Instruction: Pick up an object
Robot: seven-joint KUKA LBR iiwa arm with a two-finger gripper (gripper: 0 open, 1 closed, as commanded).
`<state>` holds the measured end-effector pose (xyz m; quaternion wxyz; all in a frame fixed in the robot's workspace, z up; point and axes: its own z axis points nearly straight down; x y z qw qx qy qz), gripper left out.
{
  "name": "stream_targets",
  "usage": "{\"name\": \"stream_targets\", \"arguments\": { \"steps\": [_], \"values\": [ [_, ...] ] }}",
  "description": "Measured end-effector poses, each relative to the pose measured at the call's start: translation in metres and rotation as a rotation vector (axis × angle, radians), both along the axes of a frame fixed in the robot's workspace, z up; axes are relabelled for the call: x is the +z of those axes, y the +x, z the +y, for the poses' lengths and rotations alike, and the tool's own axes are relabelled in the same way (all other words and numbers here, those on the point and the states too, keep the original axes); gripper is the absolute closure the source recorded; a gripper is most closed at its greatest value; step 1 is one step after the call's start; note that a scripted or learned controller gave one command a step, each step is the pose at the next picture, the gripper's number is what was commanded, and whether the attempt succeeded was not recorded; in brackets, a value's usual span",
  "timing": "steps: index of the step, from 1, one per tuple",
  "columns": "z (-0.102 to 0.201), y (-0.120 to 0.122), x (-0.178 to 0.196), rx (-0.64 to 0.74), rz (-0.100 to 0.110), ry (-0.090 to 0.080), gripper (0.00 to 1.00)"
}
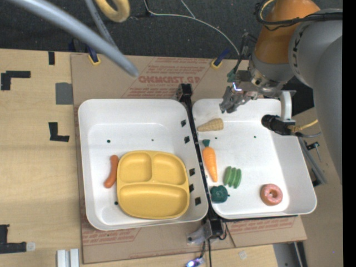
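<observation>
Gripper (229,105) over right bin (289,204) far edge — fingertips blurred, grip unclear.

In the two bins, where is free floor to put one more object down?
Left bin: the strip behind the yellow tray. Right bin: the middle, between the cone, the green pods and the donut. Crowded: near the divider, with carrot and broccoli.

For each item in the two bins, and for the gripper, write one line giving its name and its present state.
gripper: raised over the right bin's far edge, nothing seen in it
cone: lying on its side, right bin
carrot: lying flat, right bin
green pods: lying flat
broccoli: resting near the divider
donut: lying flat
yellow tray: upright, left bin
sausage: lying beside the tray
</observation>
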<state>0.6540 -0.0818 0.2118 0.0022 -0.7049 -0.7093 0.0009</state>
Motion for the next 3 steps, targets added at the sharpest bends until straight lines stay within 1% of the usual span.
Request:
{"name": "stream_targets", "arguments": {
  "steps": [1, 2, 3],
  "values": [
    [0.047, -0.016, 0.009, -0.001, 0.001, 0.0, 1.0],
    [0.096, -0.043, -0.001, 0.0, 0.003, -0.001, 1.0],
    [0.151, -0.069, 0.008, 0.002, 0.002, -0.001, 1.0]
  ]
}}
